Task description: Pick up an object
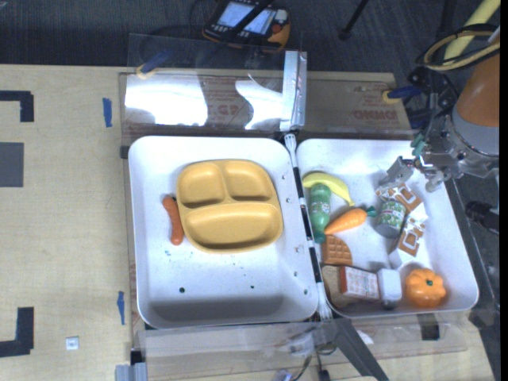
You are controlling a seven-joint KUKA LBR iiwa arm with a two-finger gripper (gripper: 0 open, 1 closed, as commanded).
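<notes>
My gripper point(415, 175) hovers over the upper right part of the right bin point(464, 248), with its fingers spread open and nothing between them. Just below it lie a grey-green snack packet point(389, 215) and a brown-and-white wrapper point(413, 232). An orange carrot point(346, 220) lies to the left of them. A yellow banana point(329, 184) and a green bottle point(319, 207) sit by the bin's left wall. A brown waffle point(336, 251), a labelled white bottle point(367, 284) and an orange pumpkin point(425, 287) lie near the front.
The left bin point(151, 213) holds a yellow divided plate point(228, 205) with an orange sausage point(174, 220) beside its left edge. A clear plastic divider point(292, 94) and cardboard stand behind both bins. The arm's orange band point(484, 94) is at the right edge.
</notes>
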